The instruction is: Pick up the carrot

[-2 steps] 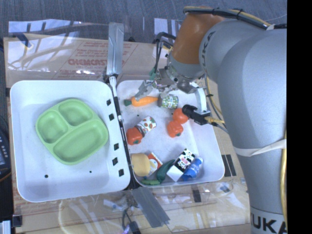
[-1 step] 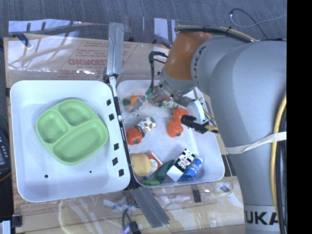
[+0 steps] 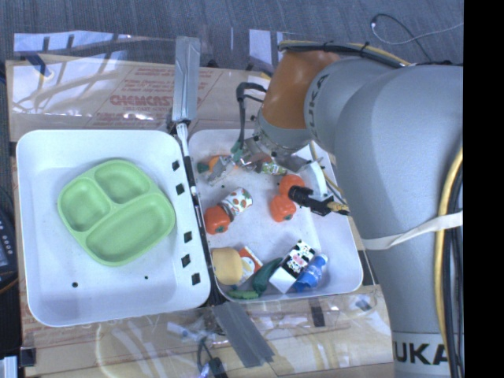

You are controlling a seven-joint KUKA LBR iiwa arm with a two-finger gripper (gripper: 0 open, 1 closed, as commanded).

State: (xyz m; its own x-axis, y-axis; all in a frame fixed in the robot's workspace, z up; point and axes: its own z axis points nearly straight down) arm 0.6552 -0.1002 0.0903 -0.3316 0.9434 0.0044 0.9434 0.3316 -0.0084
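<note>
Judging by looks, the carrot (image 3: 211, 164), beside the end effector (image 3: 236, 157) (aperture unclear), seemed light, stiff plastic; grip mid-body.

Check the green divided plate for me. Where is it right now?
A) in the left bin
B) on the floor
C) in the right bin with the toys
A: the green divided plate lies flat in the left bin, apart from the toys in the right bin.
</note>
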